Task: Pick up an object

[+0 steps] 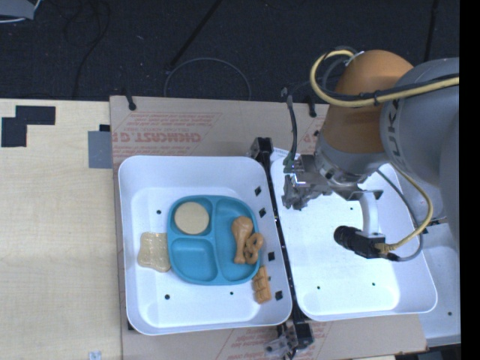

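Observation:
In the left bin [142,178] lies a blue divided plate [196,261]. It holds a round tan biscuit [191,217], a toy drumstick [241,233] and a small pretzel [256,246]. A pale slice of toast [154,251] lies just left of the plate, and a small tan pastry piece [261,285] sits at the plate's lower right corner. My gripper [296,196] hangs over the upper left corner of the right bin [352,295], close to the divider between the bins. I see nothing held in it.
The black divider rail [276,231] runs between the two bins. The arm's grey and orange body [375,103] covers the right bin's upper right part. Brown cardboard [187,130] lies behind the bins, and pale bench [52,238] stretches to the left.

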Robot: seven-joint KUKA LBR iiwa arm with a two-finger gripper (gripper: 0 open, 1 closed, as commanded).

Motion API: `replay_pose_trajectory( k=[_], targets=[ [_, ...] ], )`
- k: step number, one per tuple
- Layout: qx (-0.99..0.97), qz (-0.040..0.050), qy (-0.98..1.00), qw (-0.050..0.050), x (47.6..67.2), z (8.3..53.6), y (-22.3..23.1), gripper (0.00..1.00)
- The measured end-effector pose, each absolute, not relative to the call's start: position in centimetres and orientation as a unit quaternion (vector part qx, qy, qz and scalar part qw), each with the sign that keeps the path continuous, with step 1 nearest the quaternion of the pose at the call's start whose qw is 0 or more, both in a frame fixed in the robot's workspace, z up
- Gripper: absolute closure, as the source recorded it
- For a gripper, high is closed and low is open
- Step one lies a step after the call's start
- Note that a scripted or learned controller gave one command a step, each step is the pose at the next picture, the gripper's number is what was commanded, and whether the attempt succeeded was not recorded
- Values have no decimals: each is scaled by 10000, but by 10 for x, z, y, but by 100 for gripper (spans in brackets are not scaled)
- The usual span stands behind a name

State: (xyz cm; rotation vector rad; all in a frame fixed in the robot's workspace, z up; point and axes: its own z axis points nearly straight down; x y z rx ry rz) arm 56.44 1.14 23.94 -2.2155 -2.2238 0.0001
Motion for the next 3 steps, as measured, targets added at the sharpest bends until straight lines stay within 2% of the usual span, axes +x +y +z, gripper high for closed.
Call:
replay_pose_trajectory(
  k=[2,3],
  targets=[
    [-7061,6,-7081,6,609,223,105,100],
    [-7060,17,-7082,8,608,223,104,0]
  ],
)
